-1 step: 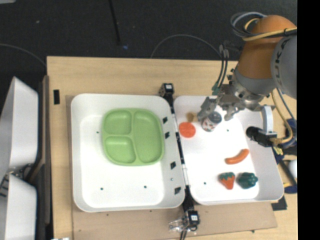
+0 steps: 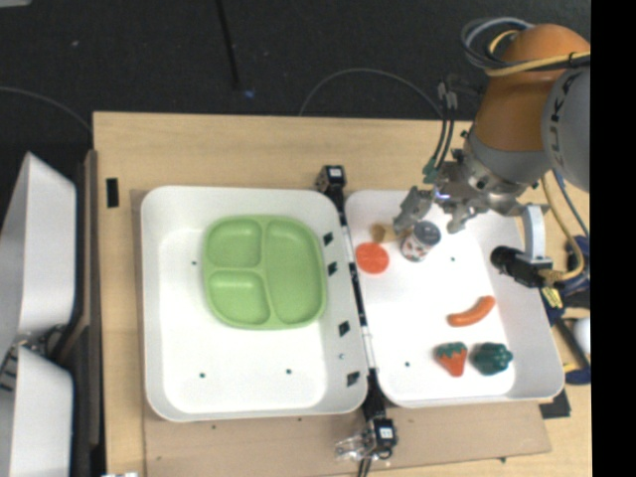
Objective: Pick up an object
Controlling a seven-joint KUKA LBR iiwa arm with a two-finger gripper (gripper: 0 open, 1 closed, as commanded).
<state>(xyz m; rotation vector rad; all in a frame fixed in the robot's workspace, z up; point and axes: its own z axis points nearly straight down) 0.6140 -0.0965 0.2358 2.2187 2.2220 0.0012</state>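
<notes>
My gripper (image 2: 434, 215) hangs over the far left part of the right bin (image 2: 517, 381), its two grey fingers (image 2: 409, 209) spread open. Just in front of it, between and below the fingertips, sits a small white, red and blue object (image 2: 418, 241); the fingers are not closed on it. Also in this bin are an orange disc (image 2: 372, 257), a tiny brown piece (image 2: 379, 232), an orange sausage-shaped toy (image 2: 471, 312), a red strawberry (image 2: 452, 358) and a dark green broccoli-like toy (image 2: 491, 358).
The left bin (image 2: 169, 366) holds a light green divided plate (image 2: 264, 270). A ridge with black clips (image 2: 353, 306) separates the two bins. A black fitting (image 2: 517, 264) and cables sit at the right bin's right wall.
</notes>
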